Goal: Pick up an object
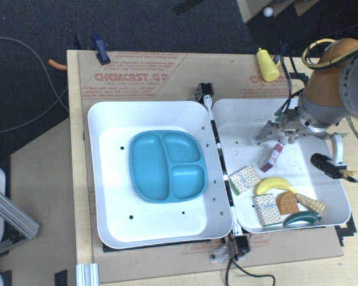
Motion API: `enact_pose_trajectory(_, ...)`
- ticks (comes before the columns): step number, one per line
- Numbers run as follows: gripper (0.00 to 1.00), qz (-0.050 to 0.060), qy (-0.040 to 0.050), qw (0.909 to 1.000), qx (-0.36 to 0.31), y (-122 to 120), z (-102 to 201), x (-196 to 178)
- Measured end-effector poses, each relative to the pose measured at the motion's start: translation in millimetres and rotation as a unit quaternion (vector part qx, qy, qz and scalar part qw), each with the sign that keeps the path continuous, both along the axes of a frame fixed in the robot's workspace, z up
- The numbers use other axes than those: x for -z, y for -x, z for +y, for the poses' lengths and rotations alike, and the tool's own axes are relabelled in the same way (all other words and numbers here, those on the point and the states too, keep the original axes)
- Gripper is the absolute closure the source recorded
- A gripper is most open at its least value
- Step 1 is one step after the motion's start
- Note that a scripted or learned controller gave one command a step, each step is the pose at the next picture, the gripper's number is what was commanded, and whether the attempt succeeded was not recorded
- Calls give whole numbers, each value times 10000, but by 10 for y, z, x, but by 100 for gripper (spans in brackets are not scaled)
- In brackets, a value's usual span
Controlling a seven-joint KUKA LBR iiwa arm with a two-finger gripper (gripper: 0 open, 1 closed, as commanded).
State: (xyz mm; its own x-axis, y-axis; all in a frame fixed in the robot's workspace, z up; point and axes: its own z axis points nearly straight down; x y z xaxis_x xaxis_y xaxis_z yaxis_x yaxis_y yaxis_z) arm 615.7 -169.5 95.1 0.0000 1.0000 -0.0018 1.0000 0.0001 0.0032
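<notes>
You've got the arm (337, 76) coming in from the right, orange band up top, with the gripper (279, 137) hanging over the upper middle of the right bin (250, 115). Its grey fingers (267, 132) are splayed out fairly wide, and nothing sits between them. Right under the gripper, maybe touching it, there's a small purple tube (272, 155) lying at a tilt on the bin floor; you can't really tell from this angle if a fingertip is on it or just above it.

The rest of the pickable stuff is bunched in the lower part of that same bin. You'll see a yellow banana (273, 185) in the middle of the pile, a patterned packet (244, 179) just to its left near the divider, and a brown biscuit-looking piece (287, 203) below the banana. Next to that is a checkered pouch (266, 210), a teal curved thing (301, 220) along the bottom rim, and a tan waffle-textured piece (312, 204) on the right. They overlap, so exact edges are hard to call.

The left bin (107, 136) holds a blue divided plate (167, 165) with three compartments, sitting flat about in the middle. On the bench behind the bins, a yellow bottle (267, 65) lies near the arm.
</notes>
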Motion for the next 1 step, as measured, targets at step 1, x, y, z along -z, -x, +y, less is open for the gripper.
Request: enact_pose_trajectory(1,0,27,-14,10000,8,365,105,109)
